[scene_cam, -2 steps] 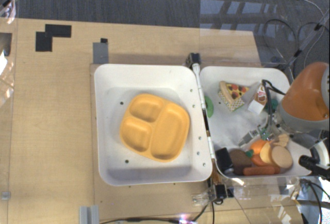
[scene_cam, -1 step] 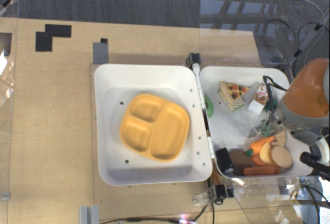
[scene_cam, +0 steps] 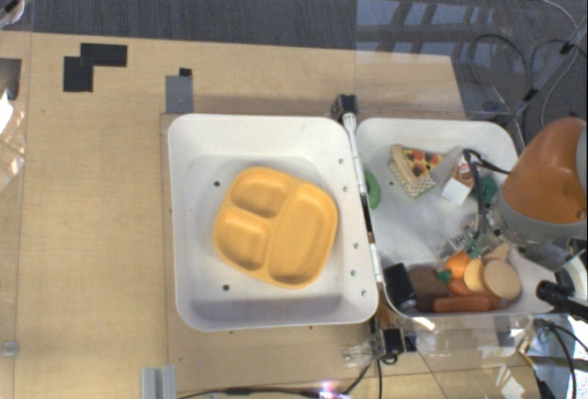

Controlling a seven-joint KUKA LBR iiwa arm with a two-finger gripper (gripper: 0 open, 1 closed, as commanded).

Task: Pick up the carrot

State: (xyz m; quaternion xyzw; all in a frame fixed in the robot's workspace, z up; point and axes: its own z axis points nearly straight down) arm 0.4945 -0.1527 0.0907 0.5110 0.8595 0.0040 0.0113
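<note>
Among toy food at the right bin's (scene_cam: 432, 132) near edge, the orange carrot (scene_cam: 457, 260) meets the tool (scene_cam: 474, 241).

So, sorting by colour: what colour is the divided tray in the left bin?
Yellow-orange, plain; the divided tray shows clearly in the camera view.

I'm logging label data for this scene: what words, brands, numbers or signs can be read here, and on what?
None can be read.
The yellow divided plate in the left bin is plain.
The pizza slice toy in the right bin has coloured dots, no writing.
The black patches on the bench are blank shapes.
The carrot and other toys by the hand bear no legible marks.
</note>
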